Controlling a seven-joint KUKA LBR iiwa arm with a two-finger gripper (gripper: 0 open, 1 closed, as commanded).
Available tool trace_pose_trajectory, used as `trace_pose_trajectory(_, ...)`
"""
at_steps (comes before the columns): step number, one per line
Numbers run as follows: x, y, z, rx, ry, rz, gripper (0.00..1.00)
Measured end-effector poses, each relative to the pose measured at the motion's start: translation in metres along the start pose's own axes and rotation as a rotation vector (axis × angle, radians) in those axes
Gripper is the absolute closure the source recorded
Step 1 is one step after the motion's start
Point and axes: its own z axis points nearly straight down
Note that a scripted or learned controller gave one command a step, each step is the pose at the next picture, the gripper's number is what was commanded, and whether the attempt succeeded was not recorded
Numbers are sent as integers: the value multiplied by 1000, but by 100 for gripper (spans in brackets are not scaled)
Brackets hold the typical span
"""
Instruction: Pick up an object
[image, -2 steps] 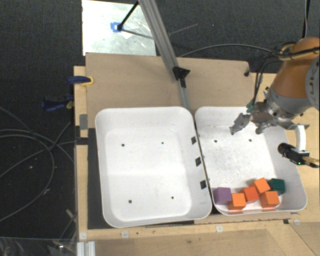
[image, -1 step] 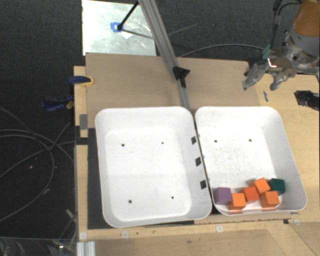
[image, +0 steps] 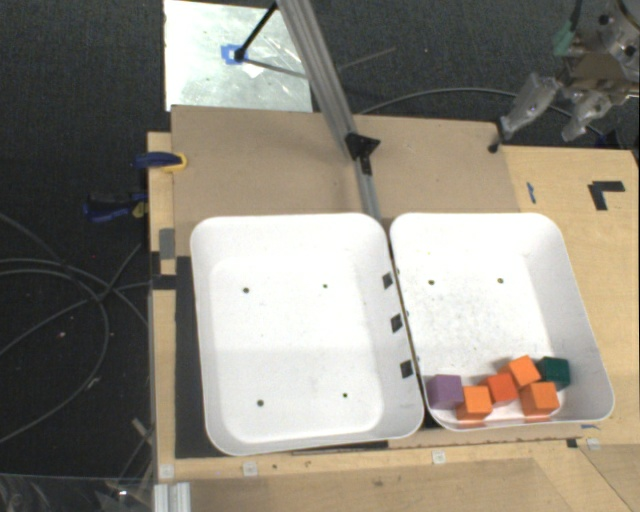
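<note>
The blocks look light, rigid and flat-sided, best pinched across opposite faces. The purple block (image: 445, 389), four orange blocks (image: 500, 386) and one green block (image: 555, 372) cluster at five o'clock in the right bin (image: 480, 290). The gripper (image: 590, 70) hangs at one o'clock; its state can't be told.

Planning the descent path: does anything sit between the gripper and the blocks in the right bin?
Nothing visible does. The gripper is up beyond the right bin's far edge, and bare bin floor lies between it and the blocks clustered at the near wall.
</note>
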Motion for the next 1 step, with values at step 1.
trace_pose_trajectory(1,12,2,-84,0,-1,2,0)
